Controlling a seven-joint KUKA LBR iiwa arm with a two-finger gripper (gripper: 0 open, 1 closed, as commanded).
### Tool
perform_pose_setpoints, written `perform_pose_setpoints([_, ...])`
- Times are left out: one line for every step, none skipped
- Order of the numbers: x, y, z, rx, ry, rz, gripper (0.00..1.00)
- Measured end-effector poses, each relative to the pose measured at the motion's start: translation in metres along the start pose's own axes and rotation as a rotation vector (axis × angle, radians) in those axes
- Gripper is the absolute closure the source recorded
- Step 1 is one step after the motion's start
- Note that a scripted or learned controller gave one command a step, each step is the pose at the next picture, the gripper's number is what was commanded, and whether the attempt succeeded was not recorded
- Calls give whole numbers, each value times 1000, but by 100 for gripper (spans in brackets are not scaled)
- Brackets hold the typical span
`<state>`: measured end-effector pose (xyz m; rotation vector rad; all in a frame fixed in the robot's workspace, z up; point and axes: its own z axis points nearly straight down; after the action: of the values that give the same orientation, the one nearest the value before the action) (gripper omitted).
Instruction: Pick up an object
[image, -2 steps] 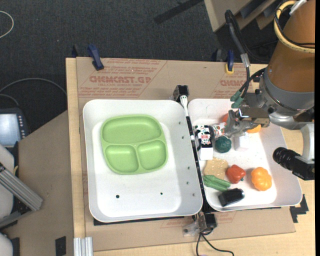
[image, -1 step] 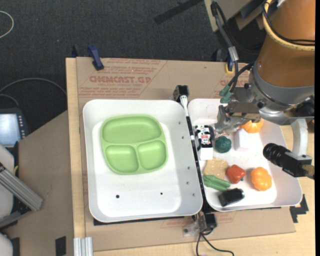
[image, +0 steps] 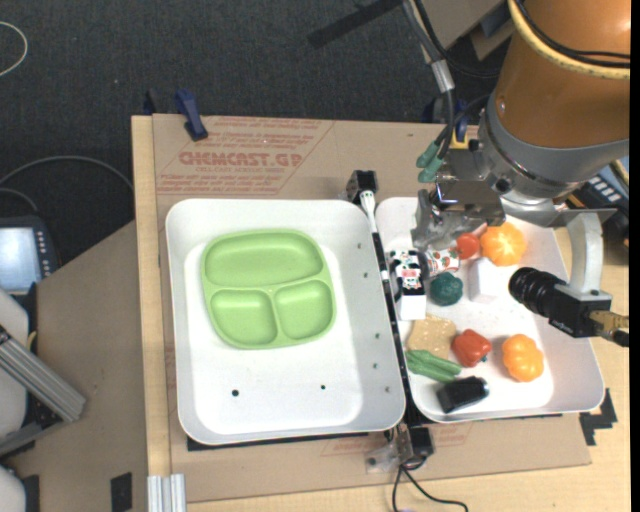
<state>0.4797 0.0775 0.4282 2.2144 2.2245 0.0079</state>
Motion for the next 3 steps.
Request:
perform_pose_setpoints([-34,23,61,12,-3,9,100])
perform_pose_setpoints([-40,-2,68,10,-1,6,100])
perform_pose_setpoints([31,0,12,-2,1,-3,100])
